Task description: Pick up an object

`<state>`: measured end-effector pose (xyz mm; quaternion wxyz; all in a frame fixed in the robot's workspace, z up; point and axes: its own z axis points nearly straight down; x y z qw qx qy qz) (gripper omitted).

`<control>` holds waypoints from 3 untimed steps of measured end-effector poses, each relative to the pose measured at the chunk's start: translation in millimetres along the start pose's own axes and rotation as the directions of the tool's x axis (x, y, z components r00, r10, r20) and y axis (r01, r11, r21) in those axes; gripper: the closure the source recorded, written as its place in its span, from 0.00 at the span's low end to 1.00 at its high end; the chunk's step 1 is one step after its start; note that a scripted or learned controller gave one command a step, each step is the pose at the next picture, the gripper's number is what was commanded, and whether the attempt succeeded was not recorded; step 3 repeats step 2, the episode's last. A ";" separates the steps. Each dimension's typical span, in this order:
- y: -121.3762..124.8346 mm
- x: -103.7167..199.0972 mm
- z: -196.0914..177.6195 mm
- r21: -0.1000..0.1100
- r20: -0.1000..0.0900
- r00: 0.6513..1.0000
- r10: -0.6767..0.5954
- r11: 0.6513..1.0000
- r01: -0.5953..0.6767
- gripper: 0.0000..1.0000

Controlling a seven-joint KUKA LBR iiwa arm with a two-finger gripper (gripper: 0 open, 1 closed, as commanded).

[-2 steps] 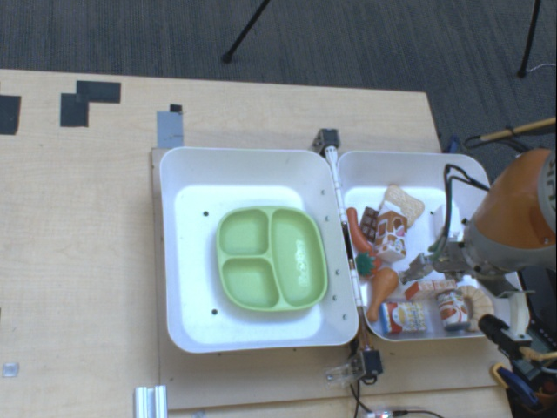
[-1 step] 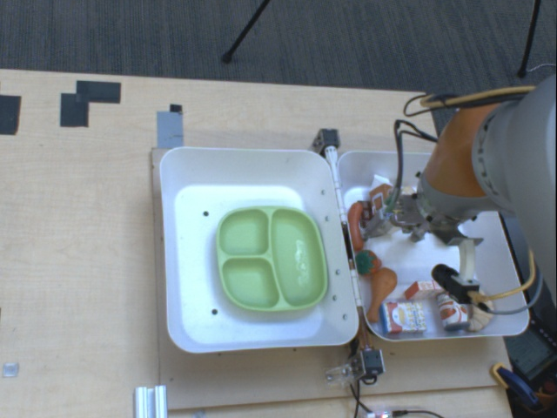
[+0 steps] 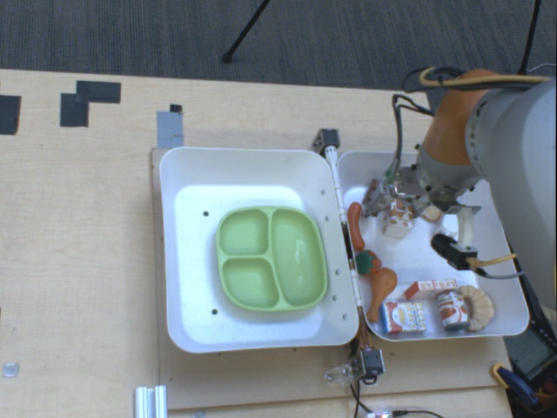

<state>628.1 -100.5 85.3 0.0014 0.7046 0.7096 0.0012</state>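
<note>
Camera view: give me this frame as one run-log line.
arm: over right bin | gripper: low, upper part of bin | grasp: none visible | left bin: green tray | right bin: carrot, carton

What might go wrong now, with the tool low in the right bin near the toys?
The tool sits close to the sausage and the bin wall, so it may bump either. The toys are crowded: carrot, carton and can lie close together, so a grasp may catch two or slip.
</note>
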 end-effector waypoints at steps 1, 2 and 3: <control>1.5 0.0 -12.5 -0.003 0.001 1.000 -0.007 1.000 0.007 1.00; -8.5 59.5 -100.1 0.000 -0.001 1.000 0.000 1.000 0.000 1.00; -8.5 59.5 -100.1 0.000 -0.001 1.000 0.000 1.000 0.000 1.00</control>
